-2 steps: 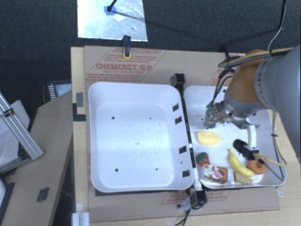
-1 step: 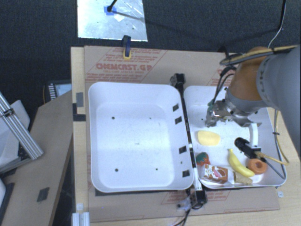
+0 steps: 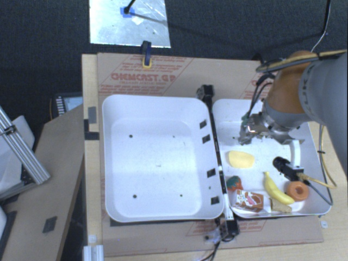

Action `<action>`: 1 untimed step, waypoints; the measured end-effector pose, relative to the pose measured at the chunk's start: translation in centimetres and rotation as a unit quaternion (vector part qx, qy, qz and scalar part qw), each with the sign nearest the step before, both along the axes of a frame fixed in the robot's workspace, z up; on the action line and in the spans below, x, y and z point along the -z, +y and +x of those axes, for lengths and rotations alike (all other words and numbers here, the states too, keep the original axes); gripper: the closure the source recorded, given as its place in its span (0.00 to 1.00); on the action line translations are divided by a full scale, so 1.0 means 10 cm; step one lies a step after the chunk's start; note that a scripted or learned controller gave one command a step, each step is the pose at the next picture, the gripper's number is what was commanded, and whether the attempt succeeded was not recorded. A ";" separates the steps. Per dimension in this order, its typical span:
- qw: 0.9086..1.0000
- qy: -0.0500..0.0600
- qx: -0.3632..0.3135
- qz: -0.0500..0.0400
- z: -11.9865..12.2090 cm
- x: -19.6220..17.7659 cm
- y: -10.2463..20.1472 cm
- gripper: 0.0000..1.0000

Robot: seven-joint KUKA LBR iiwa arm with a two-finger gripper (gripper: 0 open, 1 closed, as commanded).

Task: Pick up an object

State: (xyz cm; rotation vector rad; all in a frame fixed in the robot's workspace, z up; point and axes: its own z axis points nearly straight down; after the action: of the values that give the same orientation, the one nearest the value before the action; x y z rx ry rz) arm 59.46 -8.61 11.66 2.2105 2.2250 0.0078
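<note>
The grey arm (image 3: 321, 86), with its glossy orange band, reaches in from the right of the frame and ends in a small metallic gripper (image 3: 247, 130) in the upper part of the right bin (image 3: 228, 106). At this slant it cannot be told whether the gripper is wide or narrow, and nothing shows clamped in it. The things to pick all lie in the lower half of that bin. A smooth, pale yellow rounded lump (image 3: 241, 159) sits just below the gripper, apart from it. A curved yellow banana (image 3: 273, 187) lies lower right, beside an orange ring (image 3: 297, 191). A flat red-and-white packet (image 3: 249, 200) rests near the lower rim, just below a small red-and-green piece (image 3: 234, 182). The left bin (image 3: 111, 145), of shallow white moulded plastic with rounded corners, stands alongside. Both rest on a brown cardboard sheet (image 3: 152, 76) with red lettering, on the counter (image 3: 65, 167).
</note>
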 end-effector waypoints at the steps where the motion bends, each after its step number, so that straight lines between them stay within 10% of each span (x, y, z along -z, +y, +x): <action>1: 1.000 0.003 0.005 -0.001 -0.25 -0.13 -0.54 1.00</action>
State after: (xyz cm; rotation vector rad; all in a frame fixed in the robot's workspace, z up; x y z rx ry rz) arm 57.01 -14.01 12.92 2.2242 2.2168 -0.0014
